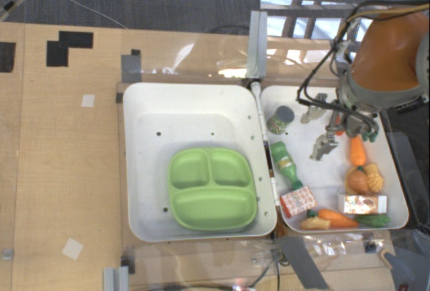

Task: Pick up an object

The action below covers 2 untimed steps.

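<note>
Your arm reaches in from the right, wrist bent downward, with the gripper hanging low, nothing between its fingers.

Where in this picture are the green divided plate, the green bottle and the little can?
green divided plate (pixel 212 189), camera view, on the ridge between its compartments.
green bottle (pixel 285 165), camera view, on the middle of its body.
little can (pixel 278 123), camera view, on its labelled side.

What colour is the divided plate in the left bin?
Light green, seen in the camera view: divided plastic plate.
</note>
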Available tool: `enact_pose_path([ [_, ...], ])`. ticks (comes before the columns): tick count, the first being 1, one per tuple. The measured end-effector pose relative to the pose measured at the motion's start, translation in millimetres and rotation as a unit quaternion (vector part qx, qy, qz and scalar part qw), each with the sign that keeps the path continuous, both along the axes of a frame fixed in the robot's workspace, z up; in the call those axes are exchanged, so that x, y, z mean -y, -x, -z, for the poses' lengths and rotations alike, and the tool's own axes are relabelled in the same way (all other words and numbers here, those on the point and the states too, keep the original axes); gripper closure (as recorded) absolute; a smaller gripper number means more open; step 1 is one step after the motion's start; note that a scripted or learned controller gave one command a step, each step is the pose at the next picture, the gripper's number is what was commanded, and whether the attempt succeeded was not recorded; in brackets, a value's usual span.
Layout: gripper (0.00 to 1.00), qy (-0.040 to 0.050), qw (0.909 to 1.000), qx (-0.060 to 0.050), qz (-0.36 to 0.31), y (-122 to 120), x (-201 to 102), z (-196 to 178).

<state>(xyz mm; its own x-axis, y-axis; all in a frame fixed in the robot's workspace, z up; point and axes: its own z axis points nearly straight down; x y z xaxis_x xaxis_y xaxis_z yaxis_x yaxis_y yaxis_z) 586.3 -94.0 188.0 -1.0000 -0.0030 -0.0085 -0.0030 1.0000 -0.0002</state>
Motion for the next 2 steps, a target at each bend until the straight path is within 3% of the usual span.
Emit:
enact_pose_path([
  [1,0.0,0.0005,0.9992,0.001,-0.04,4.3,10.6,91.2],
  [2,0.0,0.0012,0.9972,0.002,-0.075,-34.0,3.0,94.1],
])
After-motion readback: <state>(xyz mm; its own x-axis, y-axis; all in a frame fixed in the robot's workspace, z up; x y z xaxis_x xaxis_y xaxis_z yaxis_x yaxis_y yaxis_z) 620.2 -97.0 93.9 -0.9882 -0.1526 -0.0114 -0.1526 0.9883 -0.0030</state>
